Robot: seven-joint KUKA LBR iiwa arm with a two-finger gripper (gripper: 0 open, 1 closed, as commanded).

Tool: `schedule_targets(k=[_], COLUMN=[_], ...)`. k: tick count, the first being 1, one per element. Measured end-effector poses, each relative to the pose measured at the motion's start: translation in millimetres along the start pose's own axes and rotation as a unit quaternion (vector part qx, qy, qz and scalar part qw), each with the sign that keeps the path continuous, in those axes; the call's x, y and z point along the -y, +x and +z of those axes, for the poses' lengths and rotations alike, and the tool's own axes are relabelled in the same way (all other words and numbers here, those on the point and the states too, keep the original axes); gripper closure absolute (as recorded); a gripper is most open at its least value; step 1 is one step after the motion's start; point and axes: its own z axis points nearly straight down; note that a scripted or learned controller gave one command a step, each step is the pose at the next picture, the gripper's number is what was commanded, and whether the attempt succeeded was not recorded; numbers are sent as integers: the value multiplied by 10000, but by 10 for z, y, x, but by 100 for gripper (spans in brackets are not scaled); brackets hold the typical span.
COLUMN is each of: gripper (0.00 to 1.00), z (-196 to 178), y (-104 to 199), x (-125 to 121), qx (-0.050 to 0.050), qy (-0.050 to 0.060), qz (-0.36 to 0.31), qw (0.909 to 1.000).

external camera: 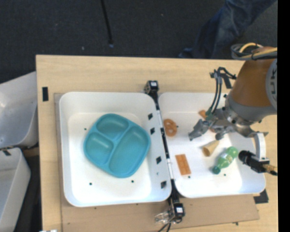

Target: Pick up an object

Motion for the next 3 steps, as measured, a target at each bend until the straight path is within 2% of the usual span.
schedule_targets(k=[1, 2, 3], gripper=[0, 0, 0], z=[-68, 507, 934], y=[2, -7, -26], x=[-31, 64, 35], qx=[10, 16, 29], qy=[-68, -40, -93], qz=[-14, 1, 2], qw=[10000, 10000, 10000])
